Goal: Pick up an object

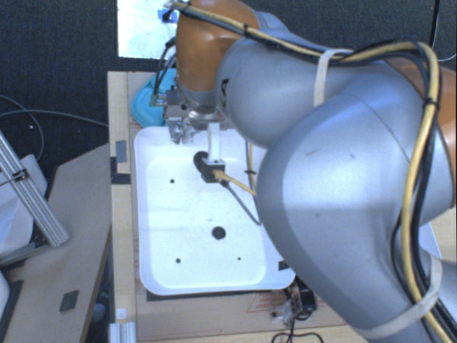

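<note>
One white bin lies in clear sight at the centre of the bench; the second bin sits under the arm, with little more than a pale sliver at the far right edge. The grey arm sweeps in from the right, its orange band above the wrist, and the gripper hangs over the far end of the visible bin, near its back rim. Whether its fingers are spread or closed cannot be told (the metal parts there blur together), and nothing is seen between them.

Inside the bin, one small dark round object rests on the floor toward the near half, well apart from the gripper. One black cable end dangles just below the gripper. One blue object lies beyond the bin's far left corner. One pale sheet lies past the bench.
</note>
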You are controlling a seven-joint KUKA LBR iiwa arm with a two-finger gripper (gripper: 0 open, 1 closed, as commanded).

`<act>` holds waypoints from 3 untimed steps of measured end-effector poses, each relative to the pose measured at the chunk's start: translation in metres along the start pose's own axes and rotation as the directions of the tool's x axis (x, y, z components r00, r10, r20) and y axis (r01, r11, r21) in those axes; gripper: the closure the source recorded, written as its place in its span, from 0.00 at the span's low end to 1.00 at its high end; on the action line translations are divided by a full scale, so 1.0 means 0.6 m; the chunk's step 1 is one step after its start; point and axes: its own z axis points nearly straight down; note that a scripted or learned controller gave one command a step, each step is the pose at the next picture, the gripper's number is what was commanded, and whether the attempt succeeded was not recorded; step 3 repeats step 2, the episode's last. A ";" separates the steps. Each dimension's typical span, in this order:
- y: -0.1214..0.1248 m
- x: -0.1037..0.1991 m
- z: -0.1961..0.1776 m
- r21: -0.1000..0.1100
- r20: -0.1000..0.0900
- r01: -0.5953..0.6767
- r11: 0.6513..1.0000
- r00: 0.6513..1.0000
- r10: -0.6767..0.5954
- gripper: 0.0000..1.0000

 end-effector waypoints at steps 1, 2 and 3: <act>-0.005 -0.065 0.019 0.011 0.005 -0.007 1.000 1.000 0.007 1.00; -0.057 -0.109 0.075 0.016 0.005 -0.007 1.000 1.000 0.007 1.00; -0.057 -0.109 0.075 0.016 0.005 -0.007 1.000 1.000 0.007 1.00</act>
